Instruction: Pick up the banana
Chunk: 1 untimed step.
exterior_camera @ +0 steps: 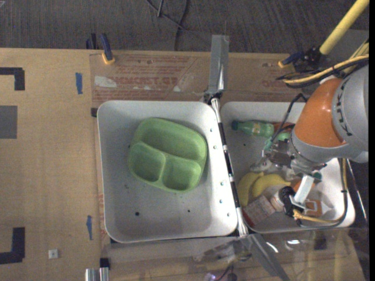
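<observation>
Slanted overhead view of the table (47,157), which carries two shallow white bins side by side. The grey arm (354,116) enters from the right of the view and bends down over the right bin (347,215). Its orange band (316,124) sits above the wrist, and the wrist is tilted toward the partition between the bins.

The end effector (275,157) hangs low inside the right bin, near the bin's middle. The wrist housing covers much of it from above, so whether it is open or closed cannot be told.

The banana (262,184) lies on the floor of the right bin, just beside the end effector on its lower-left side in the view. It is yellow and curved, and whether the end effector touches it cannot be told.

A brown bottle (262,207) rests on its side beyond the banana from the end effector, close against the banana and near the bin's lower wall. A green bottle (256,127) lies on its side above and left of the end effector — near, but apart from it.

Well to the left of the end effector, across the partition, the left bin (117,215) holds a green divided plate (169,154), set at a slight angle to the bin's walls.
</observation>
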### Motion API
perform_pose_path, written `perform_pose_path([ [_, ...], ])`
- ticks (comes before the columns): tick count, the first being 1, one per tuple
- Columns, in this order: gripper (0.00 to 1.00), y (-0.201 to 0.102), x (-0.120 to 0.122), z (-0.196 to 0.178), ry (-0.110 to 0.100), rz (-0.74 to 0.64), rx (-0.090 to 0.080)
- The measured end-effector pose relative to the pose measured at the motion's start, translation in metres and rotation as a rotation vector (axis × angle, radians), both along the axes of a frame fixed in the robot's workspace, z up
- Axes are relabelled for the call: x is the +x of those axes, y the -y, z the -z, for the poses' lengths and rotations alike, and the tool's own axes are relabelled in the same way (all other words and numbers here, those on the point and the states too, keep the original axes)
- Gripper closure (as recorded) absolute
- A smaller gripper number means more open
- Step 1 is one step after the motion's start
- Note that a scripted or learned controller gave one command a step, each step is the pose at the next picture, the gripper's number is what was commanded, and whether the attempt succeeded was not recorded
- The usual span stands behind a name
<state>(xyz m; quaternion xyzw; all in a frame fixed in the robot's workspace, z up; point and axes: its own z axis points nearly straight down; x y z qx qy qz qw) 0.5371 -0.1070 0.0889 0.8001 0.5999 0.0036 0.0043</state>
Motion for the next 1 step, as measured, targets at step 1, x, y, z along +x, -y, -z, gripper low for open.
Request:
perform_pose_path([
  [1,1.00,0.0034,-0.0013,-0.0074,-0.005,0.005,-0.004],
])
